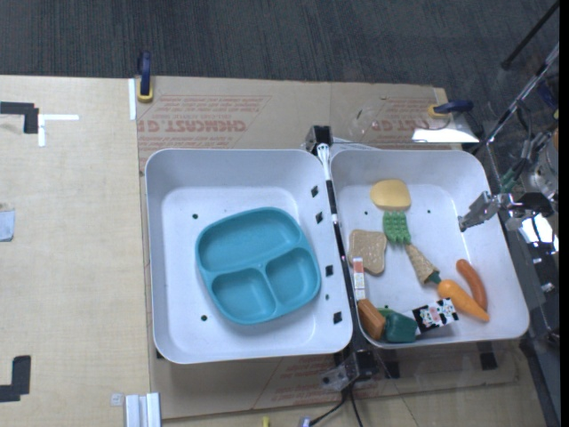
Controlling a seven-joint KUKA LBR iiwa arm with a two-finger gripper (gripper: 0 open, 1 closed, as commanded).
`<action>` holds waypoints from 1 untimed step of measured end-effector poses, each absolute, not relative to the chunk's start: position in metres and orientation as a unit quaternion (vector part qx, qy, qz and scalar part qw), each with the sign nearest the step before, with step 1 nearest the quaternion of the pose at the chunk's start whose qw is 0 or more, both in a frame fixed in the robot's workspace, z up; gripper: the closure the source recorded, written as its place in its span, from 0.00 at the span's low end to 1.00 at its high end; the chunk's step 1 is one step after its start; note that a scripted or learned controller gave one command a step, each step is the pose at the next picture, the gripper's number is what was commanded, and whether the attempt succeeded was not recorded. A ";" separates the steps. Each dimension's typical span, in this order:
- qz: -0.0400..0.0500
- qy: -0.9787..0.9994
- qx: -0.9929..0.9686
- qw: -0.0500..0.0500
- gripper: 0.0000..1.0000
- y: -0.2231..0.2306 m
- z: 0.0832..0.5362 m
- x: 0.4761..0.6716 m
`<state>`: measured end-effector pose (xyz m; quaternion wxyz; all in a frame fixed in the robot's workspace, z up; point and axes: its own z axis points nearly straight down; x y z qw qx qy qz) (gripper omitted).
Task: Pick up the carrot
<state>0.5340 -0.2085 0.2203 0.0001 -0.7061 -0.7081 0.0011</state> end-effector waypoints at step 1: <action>0.000 -0.772 -0.635 0.001 0.00 -0.190 0.104 0.498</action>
